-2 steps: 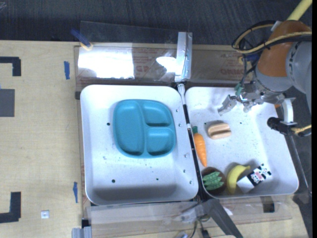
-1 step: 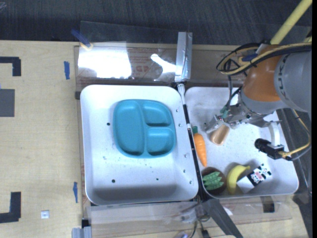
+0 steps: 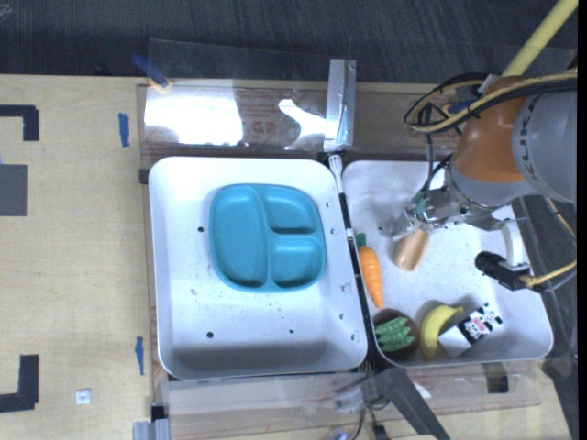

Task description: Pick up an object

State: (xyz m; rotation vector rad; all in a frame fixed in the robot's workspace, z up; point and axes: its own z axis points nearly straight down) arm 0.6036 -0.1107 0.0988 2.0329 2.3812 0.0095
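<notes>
Your pale wooden worktop [image 3: 73, 246] carries two white bins; the left bin [image 3: 183, 328] holds a blue divided tray [image 3: 268, 236]. In the right bin [image 3: 537, 324] a tan object [image 3: 411, 249] lies just under the gripper [image 3: 431, 211], beside a carrot [image 3: 370, 277]. Whether the fingers are open or closed on it, you cannot tell. It could slip out, being rounded. The arm reaches in from the right, wrist pitched down.

Blue tray [image 3: 267, 236]: smooth matt plastic. White bins [image 3: 174, 273]: plastic, speckled. Bench [image 3: 73, 246]: pale wood grain. Carrot [image 3: 371, 276], banana [image 3: 435, 326]: glossy plastic.
</notes>
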